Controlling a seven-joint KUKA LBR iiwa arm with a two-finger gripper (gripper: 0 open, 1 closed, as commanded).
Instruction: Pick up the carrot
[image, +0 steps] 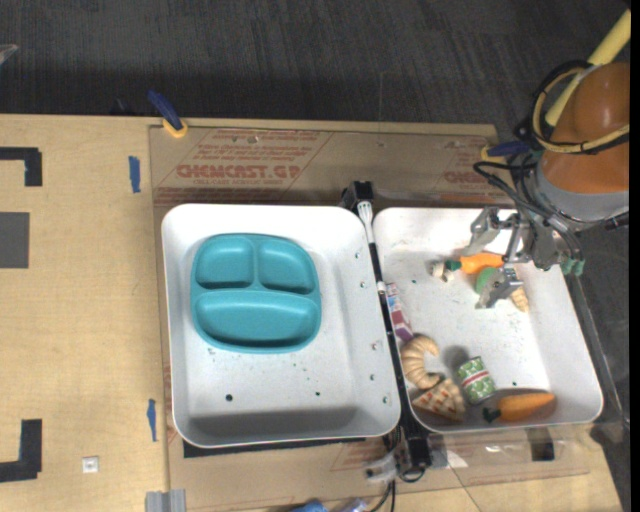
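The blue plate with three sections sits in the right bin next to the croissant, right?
Not quite. The camera view shows the blue plate with three sections in the left bin, by itself. The croissant lies in the right bin.

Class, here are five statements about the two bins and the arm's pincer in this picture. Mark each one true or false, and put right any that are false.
1. The teal divided plate lies in the left bin. True.
2. The pincer hangs over the left bin. False: it is over the far part of the right bin.
3. An orange carrot lies by the near rim of the right bin. True.
4. The small green can stands on the teal plate. False: it lies in the right bin, near the carrot.
5. A second orange piece lies right by the pincer. True; whether it is gripped cannot be told.
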